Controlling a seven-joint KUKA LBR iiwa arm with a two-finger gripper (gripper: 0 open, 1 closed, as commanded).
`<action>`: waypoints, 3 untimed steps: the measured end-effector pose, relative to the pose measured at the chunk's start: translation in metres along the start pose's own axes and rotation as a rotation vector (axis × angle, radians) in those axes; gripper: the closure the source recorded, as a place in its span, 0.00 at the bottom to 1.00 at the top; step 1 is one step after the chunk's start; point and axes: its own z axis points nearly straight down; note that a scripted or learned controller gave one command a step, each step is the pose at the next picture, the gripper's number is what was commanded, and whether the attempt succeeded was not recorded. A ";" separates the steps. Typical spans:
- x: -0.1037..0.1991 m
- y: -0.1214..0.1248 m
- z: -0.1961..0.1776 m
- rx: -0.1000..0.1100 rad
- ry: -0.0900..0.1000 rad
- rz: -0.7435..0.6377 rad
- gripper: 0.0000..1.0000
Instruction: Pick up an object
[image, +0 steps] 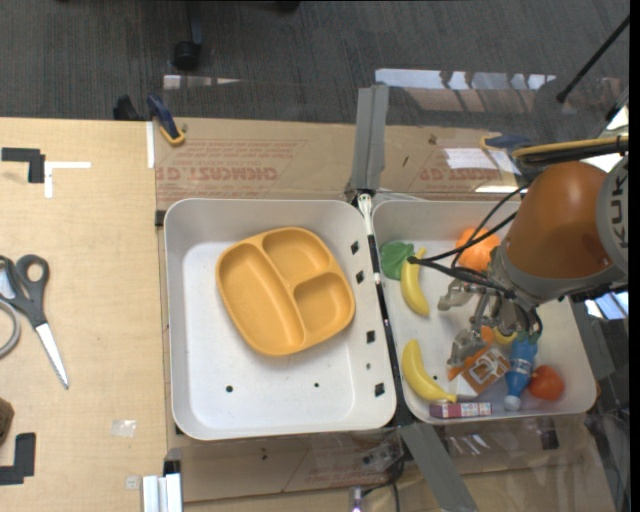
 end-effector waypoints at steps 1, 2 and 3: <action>-0.089 0.032 0.001 0.000 0.001 0.115 0.00; -0.074 0.031 0.002 0.000 0.005 0.215 0.00; -0.015 -0.002 0.002 0.001 0.006 0.325 0.00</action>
